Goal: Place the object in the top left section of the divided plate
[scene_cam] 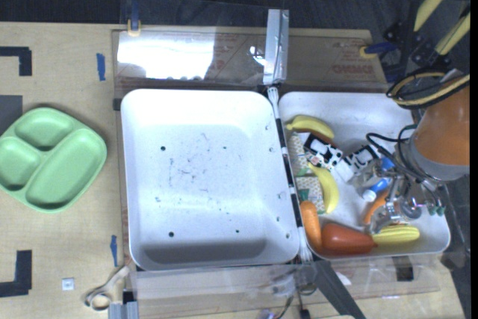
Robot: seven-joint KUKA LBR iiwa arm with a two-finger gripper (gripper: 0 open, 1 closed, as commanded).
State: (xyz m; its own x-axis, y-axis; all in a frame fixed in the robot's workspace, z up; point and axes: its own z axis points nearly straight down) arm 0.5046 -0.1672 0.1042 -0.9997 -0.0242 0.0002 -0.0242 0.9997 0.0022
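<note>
The green divided plate (51,158) lies on the wooden bench left of both bins; its top left section (45,126) holds nothing. My gripper (393,208) hangs low over the right part of the right bin (388,107), under the orange-banded wrist (447,138). It sits in a cluster of toys: a small orange piece (375,208), a blue piece (376,187) and a yellow banana-like piece (396,235). Whether anything is held is hidden by the clutter.
The right bin also holds two bananas (311,127) (327,189), a black-and-white toy (326,155), an orange carrot-like piece (310,223) and a red piece (346,237). The left bin (202,168) stands between the right bin and the plate. Black cables (418,86) loop near the arm.
</note>
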